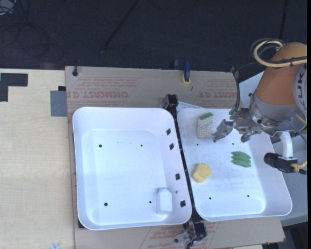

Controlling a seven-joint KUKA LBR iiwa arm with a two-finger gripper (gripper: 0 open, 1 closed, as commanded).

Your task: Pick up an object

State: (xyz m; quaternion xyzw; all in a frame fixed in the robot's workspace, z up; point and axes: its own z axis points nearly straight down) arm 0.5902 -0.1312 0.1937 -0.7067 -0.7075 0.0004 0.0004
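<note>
**Objects counted: three on the right, one on the left**

We counted two white bins. The right bin (272, 204) held three objects: a speckled block with a green top (205, 125), a yellow piece (201, 172) and a green pod-like item (241, 158). The left bin (88, 139) held one white block (164, 199). The gripper (229, 129) hovered beside the speckled block, its fingers apart and clasping nothing.

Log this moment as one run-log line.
task: pick up object | gripper: above right bin, nothing held | right bin: corn cob, yellow piece, green pod | left bin: white block
</note>
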